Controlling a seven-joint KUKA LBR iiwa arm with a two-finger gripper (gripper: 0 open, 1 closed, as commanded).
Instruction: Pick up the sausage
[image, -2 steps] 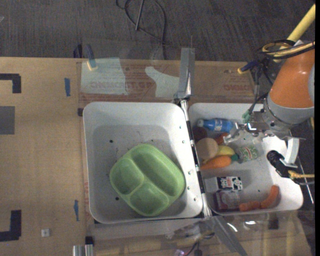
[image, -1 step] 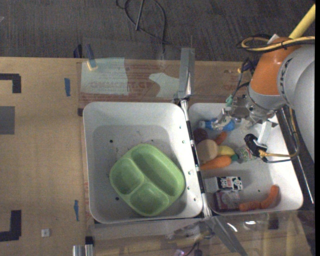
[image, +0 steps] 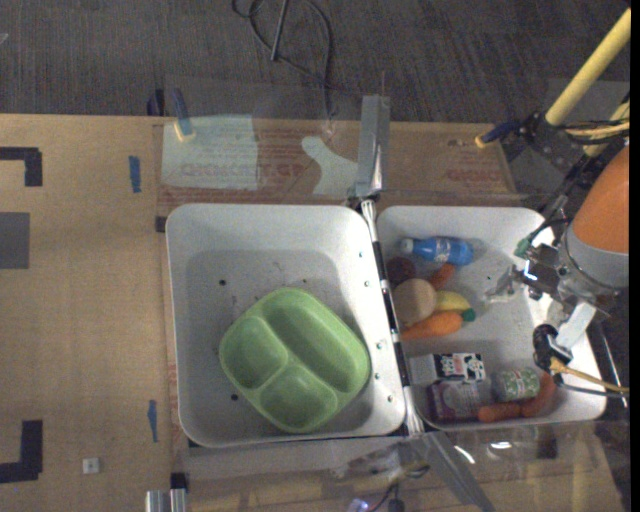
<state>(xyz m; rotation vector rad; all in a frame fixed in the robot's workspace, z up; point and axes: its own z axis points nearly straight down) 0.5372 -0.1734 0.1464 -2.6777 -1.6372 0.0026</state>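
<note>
Fingers (image: 503, 289) over right bin, curved reddish-brown sausage (image: 527, 403) near front wall

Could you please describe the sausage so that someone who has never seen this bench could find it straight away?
Look in the right-hand white bin, the one crowded with toy food, and go to its near right corner. There the sausage lies beside a small green can. It is a thin, curved, reddish-brown link, darker and slimmer than the orange carrot further up the bin.
</note>
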